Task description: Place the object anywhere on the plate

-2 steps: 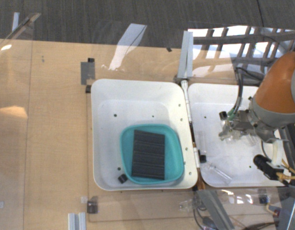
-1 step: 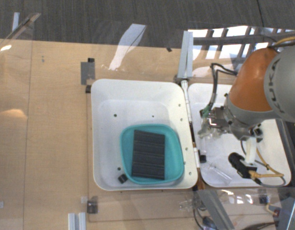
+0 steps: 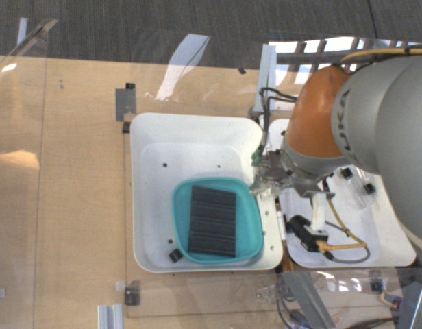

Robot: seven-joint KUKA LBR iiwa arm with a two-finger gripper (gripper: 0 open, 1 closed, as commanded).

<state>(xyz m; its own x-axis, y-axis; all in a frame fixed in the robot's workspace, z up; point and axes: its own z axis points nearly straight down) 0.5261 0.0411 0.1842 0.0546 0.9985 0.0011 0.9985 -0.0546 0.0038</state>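
A teal plate lies in the left bin, toward its front right. On the plate rests a dark ribbed rectangular slab, lying flat. My gripper hangs over the rim between the two bins, just past the plate's right edge, below the orange wrist band. A small green thing shows at the gripper's left side; whether it is held I cannot tell.
A small black piece lies in the left bin by the plate's front left edge. The right bin is largely covered by the arm, and small pale and dark bits lie in it. Bare bench stretches to the left.
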